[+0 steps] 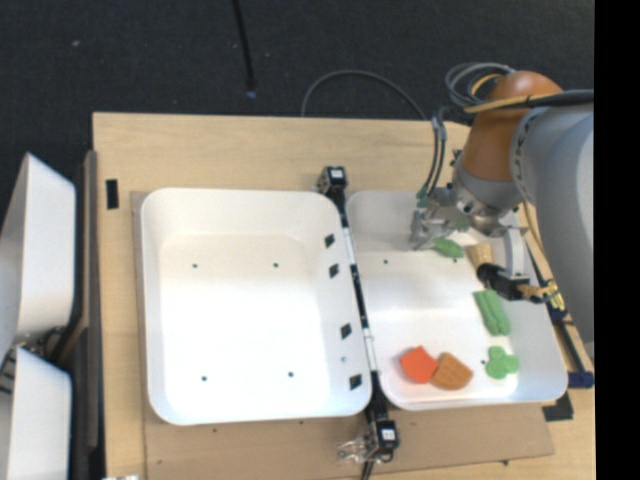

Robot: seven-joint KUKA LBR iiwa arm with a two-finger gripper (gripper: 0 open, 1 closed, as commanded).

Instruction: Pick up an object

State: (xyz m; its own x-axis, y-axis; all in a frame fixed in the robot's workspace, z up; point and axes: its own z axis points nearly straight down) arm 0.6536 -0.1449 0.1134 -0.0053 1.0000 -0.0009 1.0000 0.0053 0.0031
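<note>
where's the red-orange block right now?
In the camera view, the red-orange block lies in the right bin, near its front edge, touching the orange piece to its right and well left of the small green piece.

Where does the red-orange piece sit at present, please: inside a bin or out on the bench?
Inside: the red-orange piece lies on the floor of the right bin, near its front edge, touching a tan-orange piece.
</note>
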